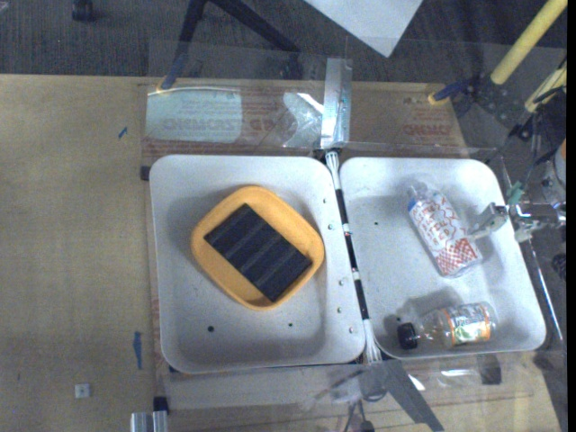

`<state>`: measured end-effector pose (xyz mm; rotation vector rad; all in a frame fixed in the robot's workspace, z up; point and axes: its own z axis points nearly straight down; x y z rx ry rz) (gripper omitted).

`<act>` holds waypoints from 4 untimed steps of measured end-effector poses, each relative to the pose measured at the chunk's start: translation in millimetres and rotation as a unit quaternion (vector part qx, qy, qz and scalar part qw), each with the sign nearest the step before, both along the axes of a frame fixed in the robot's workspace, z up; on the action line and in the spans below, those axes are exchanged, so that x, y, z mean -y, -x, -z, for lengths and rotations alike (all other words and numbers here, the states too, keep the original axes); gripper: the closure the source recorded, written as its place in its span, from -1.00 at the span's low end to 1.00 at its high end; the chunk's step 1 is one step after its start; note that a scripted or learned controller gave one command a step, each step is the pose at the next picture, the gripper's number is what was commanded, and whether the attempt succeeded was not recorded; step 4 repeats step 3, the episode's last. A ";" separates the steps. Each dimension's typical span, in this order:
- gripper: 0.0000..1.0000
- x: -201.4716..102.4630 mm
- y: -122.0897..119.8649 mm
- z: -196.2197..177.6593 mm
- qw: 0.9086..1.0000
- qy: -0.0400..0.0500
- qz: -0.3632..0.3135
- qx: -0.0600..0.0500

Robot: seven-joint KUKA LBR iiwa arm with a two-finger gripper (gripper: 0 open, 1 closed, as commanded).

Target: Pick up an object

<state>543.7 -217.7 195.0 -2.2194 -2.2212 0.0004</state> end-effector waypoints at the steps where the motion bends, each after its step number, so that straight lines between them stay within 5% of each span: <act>1: -1.00 -45.5 -19.7 96.9 1.000 0.001 -0.028 0.002; 2: 1.00 -44.1 -20.3 86.1 1.000 0.002 -0.026 0.004; 3: 1.00 -115.5 -54.0 2.8 0.997 0.001 -0.078 0.001; 4: 1.00 -115.5 -54.0 2.8 0.997 0.001 -0.078 0.001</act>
